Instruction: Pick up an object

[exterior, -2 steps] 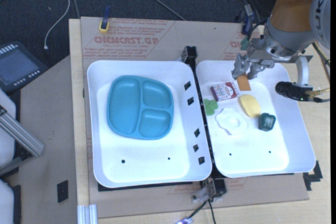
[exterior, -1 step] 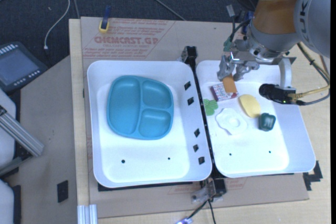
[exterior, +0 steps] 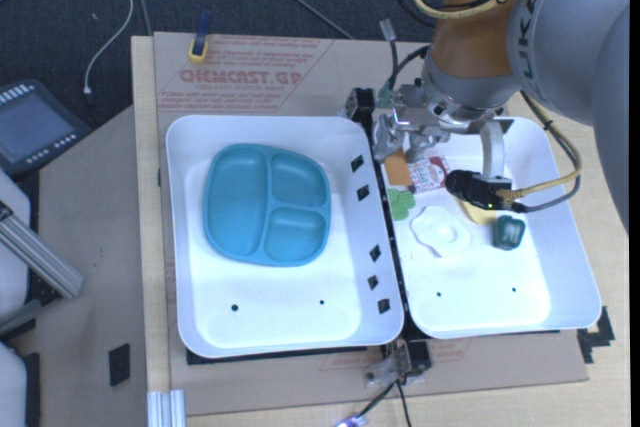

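Observation:
My gripper (exterior: 398,143) hangs over the far left part of the right bin (exterior: 560,300), close to the wall between the bins. Just under it lies a small orange item (exterior: 397,171), with a red and white packet (exterior: 427,176) beside it. A green piece (exterior: 401,205) sits a little nearer, next to a flat white piece (exterior: 438,233). To the right are a yellow item (exterior: 481,210) and a teal object (exterior: 508,233). The arm hides the bin's far side.
The left bin (exterior: 270,310) holds a blue divided plate (exterior: 267,205). Black clips (exterior: 376,255) line the wall between the bins. The bench carries a cardboard sheet (exterior: 240,65), and cables run across the floor behind it.

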